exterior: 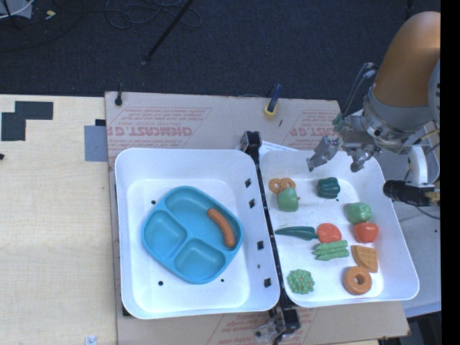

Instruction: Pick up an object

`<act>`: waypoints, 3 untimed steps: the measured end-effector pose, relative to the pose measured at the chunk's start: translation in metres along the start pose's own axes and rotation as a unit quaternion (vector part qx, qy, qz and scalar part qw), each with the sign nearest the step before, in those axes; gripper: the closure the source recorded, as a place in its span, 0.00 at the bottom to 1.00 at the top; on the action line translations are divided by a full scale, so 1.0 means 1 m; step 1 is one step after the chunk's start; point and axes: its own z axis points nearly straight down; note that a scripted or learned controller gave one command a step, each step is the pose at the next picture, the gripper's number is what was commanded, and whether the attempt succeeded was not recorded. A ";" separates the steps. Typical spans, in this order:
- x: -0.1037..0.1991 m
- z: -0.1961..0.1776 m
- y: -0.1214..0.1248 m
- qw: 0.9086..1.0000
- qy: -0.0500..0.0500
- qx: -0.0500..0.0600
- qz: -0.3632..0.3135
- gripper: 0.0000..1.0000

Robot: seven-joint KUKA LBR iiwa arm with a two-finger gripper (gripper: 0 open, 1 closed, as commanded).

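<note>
My gripper (338, 159) hangs open above the far edge of the right bin (399, 261), with nothing between its fingers. Just below it lies a dark green pepper (328, 187). The bin also holds a pretzel (281, 185), a green cup-like piece (288, 200), a dark green chili (297, 231), a red tomato (329, 232), green beans (330, 250), a light green piece (358, 211), a red piece (366, 231), an orange wedge (365, 257), a doughnut (357, 280) and a broccoli (301, 281).
The left bin (136, 279) holds a blue compartment plate (172, 236) with a sausage (223, 226) on it. A black divider (260, 214) runs between the bins. A blue and yellow clamp (272, 100) sits on the cardboard behind.
</note>
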 end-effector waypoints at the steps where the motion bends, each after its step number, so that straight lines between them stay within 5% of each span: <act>1: 0.000 -0.005 0.001 1.000 0.000 -0.004 -0.001 0.00; 3: 0.009 0.120 0.012 1.000 0.000 -0.001 -0.001 0.00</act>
